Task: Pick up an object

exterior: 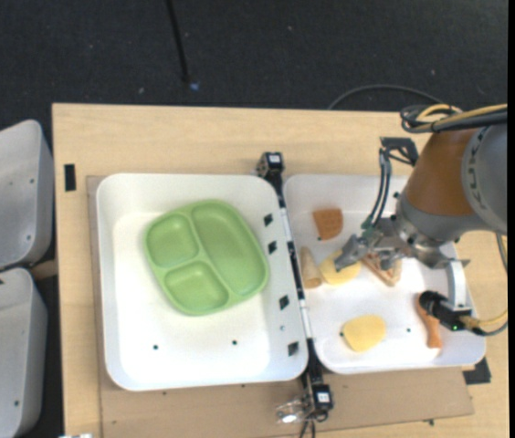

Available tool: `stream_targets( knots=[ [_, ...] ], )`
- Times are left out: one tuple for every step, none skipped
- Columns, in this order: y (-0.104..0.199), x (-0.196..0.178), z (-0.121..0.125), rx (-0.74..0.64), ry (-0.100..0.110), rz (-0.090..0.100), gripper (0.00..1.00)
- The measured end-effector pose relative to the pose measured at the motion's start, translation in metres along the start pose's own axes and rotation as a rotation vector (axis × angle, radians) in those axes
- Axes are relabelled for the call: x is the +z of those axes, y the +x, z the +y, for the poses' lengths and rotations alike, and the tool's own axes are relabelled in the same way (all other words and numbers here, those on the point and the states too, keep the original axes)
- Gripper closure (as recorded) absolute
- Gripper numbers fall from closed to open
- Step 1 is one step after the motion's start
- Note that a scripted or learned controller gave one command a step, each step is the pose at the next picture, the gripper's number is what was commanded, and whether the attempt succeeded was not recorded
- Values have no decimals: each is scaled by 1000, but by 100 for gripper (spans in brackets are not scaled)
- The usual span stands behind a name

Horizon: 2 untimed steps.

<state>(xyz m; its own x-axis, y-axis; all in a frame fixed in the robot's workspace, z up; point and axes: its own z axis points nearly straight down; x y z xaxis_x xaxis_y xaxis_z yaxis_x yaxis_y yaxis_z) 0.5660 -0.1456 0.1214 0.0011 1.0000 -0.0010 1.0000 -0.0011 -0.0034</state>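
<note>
Two white bins [111,272], one green divided plate [205,256], and roughly six food pieces [364,332] (some partly hidden).

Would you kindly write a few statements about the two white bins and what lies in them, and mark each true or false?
1. The green three-compartment plastic plate lies in the left white bin. True.
2. The orange-brown square block lies on the green plate. False: it lies in the right white bin, near its far edge.
3. The rounded pale yellow piece sits in the right bin, nearer the camera than the brown block. True.
4. The gripper hangs above the left bin. False: it is over the right bin.
5. The green plate holds a yellow piece. False: its compartments hold nothing.
</note>
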Motion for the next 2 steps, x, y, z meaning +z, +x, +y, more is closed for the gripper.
stream_targets(
  knots=[
    [-1, -13, 2, 4, -7, 0, 100],
    [0, -78, 6, -4, -12, -1, 100]
  ],
)
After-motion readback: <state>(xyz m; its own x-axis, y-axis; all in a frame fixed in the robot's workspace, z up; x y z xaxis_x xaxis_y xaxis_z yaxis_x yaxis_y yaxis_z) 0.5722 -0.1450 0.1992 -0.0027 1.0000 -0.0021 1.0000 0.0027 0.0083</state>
